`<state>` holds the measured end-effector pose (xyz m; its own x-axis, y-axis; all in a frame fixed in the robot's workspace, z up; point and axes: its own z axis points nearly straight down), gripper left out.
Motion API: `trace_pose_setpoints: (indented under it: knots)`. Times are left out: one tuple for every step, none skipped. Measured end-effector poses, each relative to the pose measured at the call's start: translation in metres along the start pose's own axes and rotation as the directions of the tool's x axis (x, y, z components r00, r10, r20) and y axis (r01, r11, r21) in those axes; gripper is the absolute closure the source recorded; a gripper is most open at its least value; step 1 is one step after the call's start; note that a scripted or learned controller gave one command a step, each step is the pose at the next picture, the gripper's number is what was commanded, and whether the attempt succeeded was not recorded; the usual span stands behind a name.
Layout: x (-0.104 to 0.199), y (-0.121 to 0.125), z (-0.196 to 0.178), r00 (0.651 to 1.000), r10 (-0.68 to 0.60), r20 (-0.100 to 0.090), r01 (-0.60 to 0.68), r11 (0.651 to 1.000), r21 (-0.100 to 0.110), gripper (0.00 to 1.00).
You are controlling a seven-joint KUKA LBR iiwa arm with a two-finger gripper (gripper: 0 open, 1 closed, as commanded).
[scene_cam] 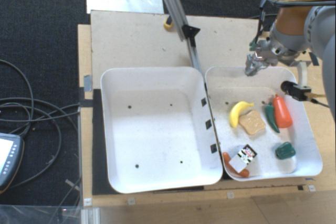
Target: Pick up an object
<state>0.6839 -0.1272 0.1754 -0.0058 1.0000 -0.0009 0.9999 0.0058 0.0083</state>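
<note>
The hand (pixel 255 66) hangs over the right bin's (pixel 310 165) back rim, apparently holding nothing; I can't tell how far it's open. The banana (pixel 239 112) and bread (pixel 253 124) lie touching mid-bin, so a grab might snag both or slip.

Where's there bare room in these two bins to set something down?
The left bin offers its whole floor. In the right bin, a bare strip runs along the far wall below the gripper, above the banana. The near right half is crowded: banana, toast, carrot, green pepper.
</note>
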Motion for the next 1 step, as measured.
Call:
trace_pose_setpoints:
  knots:
    - [-0.0001, 0.0019, -0.0344, 1.0, 0.0, 0.0, 0.0, 1.0, 0.002, 1.0]
